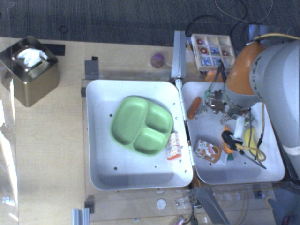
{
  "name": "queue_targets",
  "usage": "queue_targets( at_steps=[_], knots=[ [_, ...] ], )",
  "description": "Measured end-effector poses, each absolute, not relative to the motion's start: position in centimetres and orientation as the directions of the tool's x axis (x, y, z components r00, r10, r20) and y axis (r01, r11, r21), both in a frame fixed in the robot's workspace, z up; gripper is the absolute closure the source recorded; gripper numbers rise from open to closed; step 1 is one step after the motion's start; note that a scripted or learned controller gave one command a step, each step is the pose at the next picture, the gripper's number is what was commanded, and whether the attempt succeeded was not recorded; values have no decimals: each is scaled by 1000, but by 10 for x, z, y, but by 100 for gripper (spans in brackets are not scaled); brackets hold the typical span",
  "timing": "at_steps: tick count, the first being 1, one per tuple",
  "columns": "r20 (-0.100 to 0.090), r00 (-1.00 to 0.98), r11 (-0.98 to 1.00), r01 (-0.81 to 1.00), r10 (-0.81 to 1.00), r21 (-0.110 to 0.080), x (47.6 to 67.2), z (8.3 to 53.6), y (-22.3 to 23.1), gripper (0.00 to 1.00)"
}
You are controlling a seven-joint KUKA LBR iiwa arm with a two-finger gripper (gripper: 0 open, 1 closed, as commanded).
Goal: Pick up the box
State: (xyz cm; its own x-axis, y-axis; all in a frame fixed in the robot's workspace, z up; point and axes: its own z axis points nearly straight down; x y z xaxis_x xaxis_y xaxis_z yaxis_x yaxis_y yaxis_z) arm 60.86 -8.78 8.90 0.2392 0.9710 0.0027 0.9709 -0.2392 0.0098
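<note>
Arm is reaching in from the right, hanging its hand over the right bin; can't tell its grip state. Green tray is filling the left bin. Box is lying against the tray's right edge, likely awkward for picking.

The green divided plate takes up the middle of the left bin, and the small box lies wedged between the plate's right edge and the bin's right wall, leaving little room beside it. The bin's left and near floor lies open.
</note>
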Motion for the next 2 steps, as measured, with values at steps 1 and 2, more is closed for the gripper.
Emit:
queue_targets(
  at_steps=[1,2],
  knots=[
    [1,65,-65,998,998,8,572,186,-48,0],
    [1,61,-61,998,998,15,574,198,-48,100]
  ],
)
